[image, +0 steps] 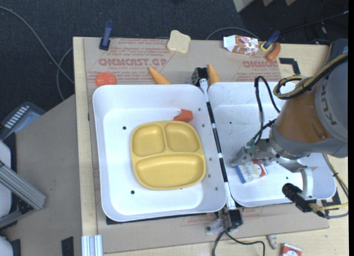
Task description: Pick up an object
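In the right bin (243, 103) a small white, blue and red packet (252, 171) lies flat on the floor near the front. My gripper (247, 156) hangs low right above the packet's upper left corner, reaching in from the right under the orange wrist band. A yellow divided plate (166, 155) rests in the left bin (110, 139), and a small orange piece (183, 115) lies just behind the plate.
Behind the bins on the brown board lie a bread-shaped piece (178, 41), two orange carrot-like pieces (159, 76), an orange disc (105, 78), a blue clip (105, 34) and a small carton (241, 43). Black cables (265, 92) loop over the right bin.
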`<state>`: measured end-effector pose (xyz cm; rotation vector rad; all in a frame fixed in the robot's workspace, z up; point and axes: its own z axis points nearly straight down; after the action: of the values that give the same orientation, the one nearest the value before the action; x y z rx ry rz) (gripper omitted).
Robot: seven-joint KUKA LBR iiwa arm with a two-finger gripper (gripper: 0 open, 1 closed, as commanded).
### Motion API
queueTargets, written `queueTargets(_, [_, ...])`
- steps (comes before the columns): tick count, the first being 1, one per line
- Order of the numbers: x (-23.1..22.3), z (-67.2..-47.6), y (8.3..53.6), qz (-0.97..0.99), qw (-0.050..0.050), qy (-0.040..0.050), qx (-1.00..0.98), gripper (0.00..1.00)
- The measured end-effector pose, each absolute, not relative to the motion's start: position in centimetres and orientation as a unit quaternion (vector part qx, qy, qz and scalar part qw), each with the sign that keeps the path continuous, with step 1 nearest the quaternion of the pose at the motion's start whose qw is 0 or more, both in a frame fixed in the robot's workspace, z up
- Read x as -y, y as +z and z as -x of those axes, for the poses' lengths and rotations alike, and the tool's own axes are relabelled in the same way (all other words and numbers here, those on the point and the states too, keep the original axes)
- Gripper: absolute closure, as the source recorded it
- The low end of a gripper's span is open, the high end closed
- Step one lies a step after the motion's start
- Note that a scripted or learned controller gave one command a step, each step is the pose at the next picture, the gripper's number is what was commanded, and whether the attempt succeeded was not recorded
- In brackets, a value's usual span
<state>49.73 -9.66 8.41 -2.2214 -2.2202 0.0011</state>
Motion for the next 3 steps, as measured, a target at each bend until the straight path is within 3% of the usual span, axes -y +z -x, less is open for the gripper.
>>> queueTargets(1, [9.7, -49.8, 9.4, 0.708, 0.0, -0.0001, 0.707, 1.0])
queueTargets(2, [9.7, -49.8, 9.4, 0.707, 0.0, 0.0, 0.707, 0.0])
queueTargets(3, [19.6, -51.9, 16.4, 0.707, -0.001, 0.0002, 0.707, 0.0])
